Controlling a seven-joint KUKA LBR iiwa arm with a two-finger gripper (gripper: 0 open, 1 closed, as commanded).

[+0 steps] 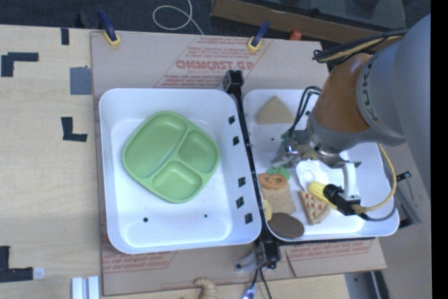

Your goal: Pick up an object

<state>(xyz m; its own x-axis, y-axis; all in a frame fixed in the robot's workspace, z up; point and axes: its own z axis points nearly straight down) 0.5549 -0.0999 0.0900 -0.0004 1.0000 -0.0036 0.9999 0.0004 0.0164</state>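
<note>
A: Left bin [175, 220]?
B: White and shallow; holding a green three-part plate [171, 156], lying flat near the middle.
A: Right bin [350, 226]?
B: Crowded with small toy foods. Toward the top of the view, a tan wedge [274, 110], apart from the rest. Lower down, a round orange piece [273, 181] topped with green, touching a tan bread slice [281, 201]; just below, a dark brown disc [285, 225]; beside these, a pizza slice [315, 210].
A: Arm [350, 101]?
B: Reaching in from the right, wrist low over the right bin.
A: Jaws?
B: Close above the orange piece; wide or narrow, impossible to tell.
A: Underneath?
B: Cardboard sheet [203, 63] on the table [42, 171], pinned by a blue clamp [107, 28] and a second clamp [257, 37]
</note>
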